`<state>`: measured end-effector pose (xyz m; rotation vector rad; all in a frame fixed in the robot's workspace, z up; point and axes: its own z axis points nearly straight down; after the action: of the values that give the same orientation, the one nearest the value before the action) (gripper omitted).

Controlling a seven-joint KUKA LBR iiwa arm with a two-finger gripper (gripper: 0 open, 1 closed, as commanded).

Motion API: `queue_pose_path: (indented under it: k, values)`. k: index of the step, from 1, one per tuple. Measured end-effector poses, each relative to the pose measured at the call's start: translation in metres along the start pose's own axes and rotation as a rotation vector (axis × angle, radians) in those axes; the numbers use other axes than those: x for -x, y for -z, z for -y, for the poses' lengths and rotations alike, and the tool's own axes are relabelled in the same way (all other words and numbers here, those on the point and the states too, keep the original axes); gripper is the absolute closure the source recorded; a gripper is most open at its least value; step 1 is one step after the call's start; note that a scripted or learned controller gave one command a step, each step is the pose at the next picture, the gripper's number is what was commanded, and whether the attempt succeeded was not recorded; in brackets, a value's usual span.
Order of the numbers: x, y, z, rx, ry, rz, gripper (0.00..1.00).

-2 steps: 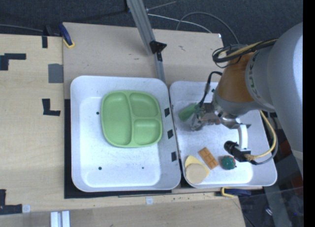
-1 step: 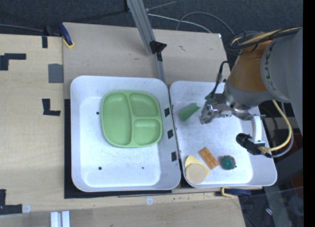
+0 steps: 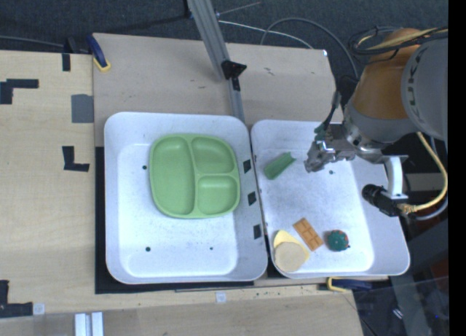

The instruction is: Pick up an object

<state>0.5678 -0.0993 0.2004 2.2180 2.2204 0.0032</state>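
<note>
Two shallow white bins sit side by side: the left bin [image 3: 131, 247] holds a smooth green divided plate [image 3: 194, 175]. In the right bin [image 3: 378, 254], my gripper [image 3: 318, 158] hangs above speckled open floor, fingers' state I cannot tell. A green block [image 3: 277, 165] lies near it; a pale wedge [image 3: 290, 251], an orange waffle piece [image 3: 308, 233] and a small green ball [image 3: 336, 240] crowd the near edge.

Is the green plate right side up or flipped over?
Right side up: the green plate in the left bin shows its three hollow compartments facing up.
</note>
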Motion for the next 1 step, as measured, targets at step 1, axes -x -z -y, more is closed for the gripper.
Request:
queue_pose_path:
  k: [1]
  values:
    - [-0.0001,0.0409,-0.0011,0.0,0.0,0.0,1.0]
